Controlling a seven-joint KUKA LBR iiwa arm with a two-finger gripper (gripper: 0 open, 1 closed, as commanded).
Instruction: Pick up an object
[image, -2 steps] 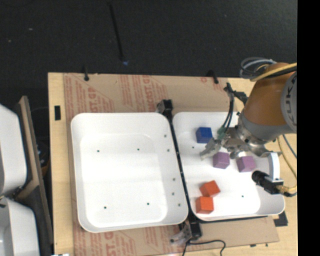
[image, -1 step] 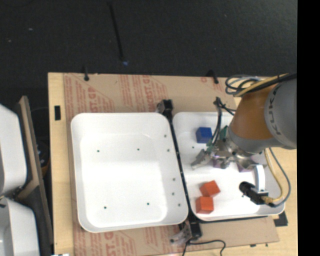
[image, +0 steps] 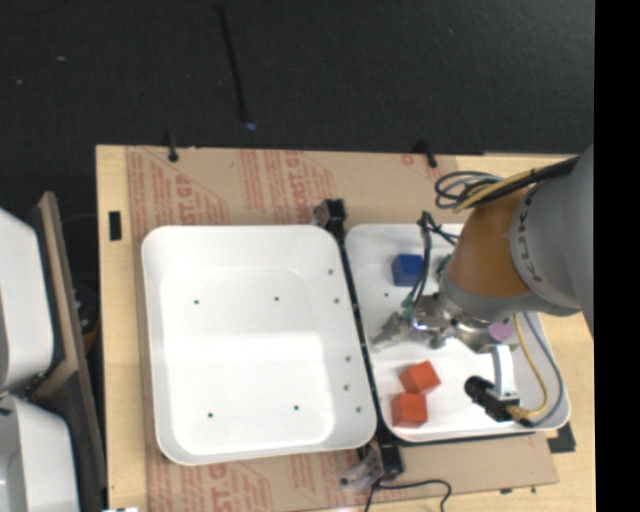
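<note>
Nearest you is the arm (image: 535, 250) itself, grey with its orange band, reaching in from three o'clock and hanging over the right bin (image: 372, 240). Its gripper (image: 408, 325) sits low in that bin, toward the nine o'clock wall, and you can make out thin metal fingers (image: 388, 333) splayed apart with nothing between them.

Look around the gripper for the candidates. You have a blue block (image: 407, 268) at twelve o'clock from the fingers, near but apart from them. Two orange blocks lie at about five o'clock — the upper orange block (image: 421, 377) and the lower orange block (image: 408, 408), the two just beside each other, corner to corner, neither touched by the gripper. A scrap of pink (image: 500, 329) peeks out at three o'clock, mostly hidden under the wrist, so you cannot tell what it is.

Over at nine o'clock, the left bin (image: 250, 340) lies alongside, both bins resting on the cardboard-covered bench (image: 230, 185).
</note>
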